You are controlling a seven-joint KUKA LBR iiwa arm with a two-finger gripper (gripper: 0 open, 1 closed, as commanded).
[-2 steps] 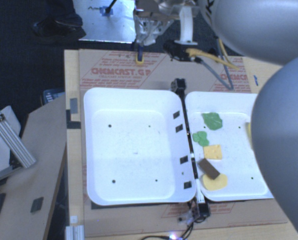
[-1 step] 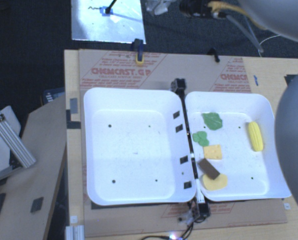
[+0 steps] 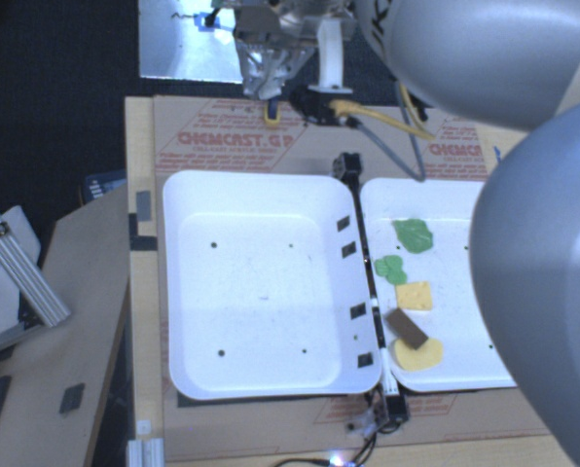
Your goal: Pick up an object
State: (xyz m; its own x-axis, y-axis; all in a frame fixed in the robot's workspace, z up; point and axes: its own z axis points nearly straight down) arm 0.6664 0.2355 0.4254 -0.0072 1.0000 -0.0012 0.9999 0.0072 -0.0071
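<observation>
My gripper (image 3: 266, 90) hangs high over the back of the bench, beyond the left bin (image 3: 188, 261), and its fingers look drawn together to a point. A small yellow bit (image 3: 271, 116) shows just under the tips on the cardboard; whether it touches them is unclear. In the right bin (image 3: 455, 377) lie a green lump (image 3: 413, 234), a smaller green piece (image 3: 390, 269), a pale yellow square (image 3: 414, 296), a brown block (image 3: 407, 328) and a yellow round piece (image 3: 418, 355). The arm's grey body covers the right part of that bin.
A black divider with clips (image 3: 360, 270) runs between the two bins. Printed cardboard (image 3: 232, 139) lies under them. A metal rail (image 3: 18, 261) leans at the far left, off the bench. Yellow and grey cables (image 3: 387, 120) trail from the wrist.
</observation>
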